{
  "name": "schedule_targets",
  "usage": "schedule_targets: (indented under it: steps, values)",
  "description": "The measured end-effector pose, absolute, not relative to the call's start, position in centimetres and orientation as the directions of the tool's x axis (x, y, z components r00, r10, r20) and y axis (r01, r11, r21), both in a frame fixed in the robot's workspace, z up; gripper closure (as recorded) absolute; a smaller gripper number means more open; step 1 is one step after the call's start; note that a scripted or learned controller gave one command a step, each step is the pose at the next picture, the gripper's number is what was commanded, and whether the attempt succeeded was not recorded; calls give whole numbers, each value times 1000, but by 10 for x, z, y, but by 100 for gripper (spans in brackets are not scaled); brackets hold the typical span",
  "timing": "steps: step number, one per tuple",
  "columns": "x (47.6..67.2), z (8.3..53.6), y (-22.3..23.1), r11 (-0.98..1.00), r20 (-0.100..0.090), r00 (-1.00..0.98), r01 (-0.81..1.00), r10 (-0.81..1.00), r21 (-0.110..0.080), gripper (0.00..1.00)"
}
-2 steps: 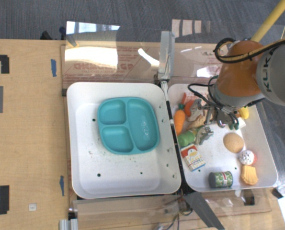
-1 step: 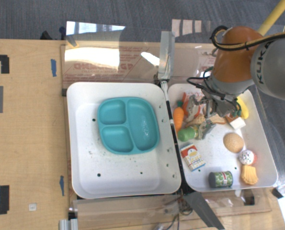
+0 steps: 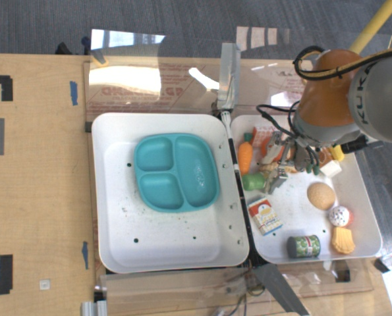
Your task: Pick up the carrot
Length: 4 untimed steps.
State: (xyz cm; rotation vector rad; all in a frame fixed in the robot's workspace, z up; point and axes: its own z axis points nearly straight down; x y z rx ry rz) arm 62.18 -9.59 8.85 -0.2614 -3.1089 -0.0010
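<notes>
The carrot [image 3: 246, 157] is orange with a green top and lies lengthwise against the left wall of the right bin [image 3: 367, 222], near its far end. My gripper [image 3: 289, 163] hangs low over the far part of that bin, a little to the right of the carrot and apart from it. Above it are the orange wrist band [image 3: 326, 91] and a tangle of black cables. A red-orange toy [image 3: 268, 145] lies between the carrot and the gripper, partly hidden by the gripper.
Beside the carrot's near end sits a green toy [image 3: 253, 182]. The right bin also holds a small carton [image 3: 265, 216], a green can [image 3: 304, 245], a tan egg [image 3: 321, 195], a white dotted ball [image 3: 339, 215] and a yellow-orange piece [image 3: 343, 239]. A teal divided plate [image 3: 177, 171] lies in the left bin [image 3: 116, 242].
</notes>
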Motion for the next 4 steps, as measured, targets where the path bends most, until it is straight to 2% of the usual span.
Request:
schedule_targets:
  steps: [1, 2, 3, 4]
  values:
    - [628, 103, -92, 986, 0, -986, 166, 166, 5, 100]
    - [627, 101, -92, 986, 2, -986, 165, 165, 4, 0]
    - [615, 90, -93, 978, -10, -978, 208, 208, 3, 0]
    - [647, 88, -101, 523, 0, -523, 852, 852, 4, 0]
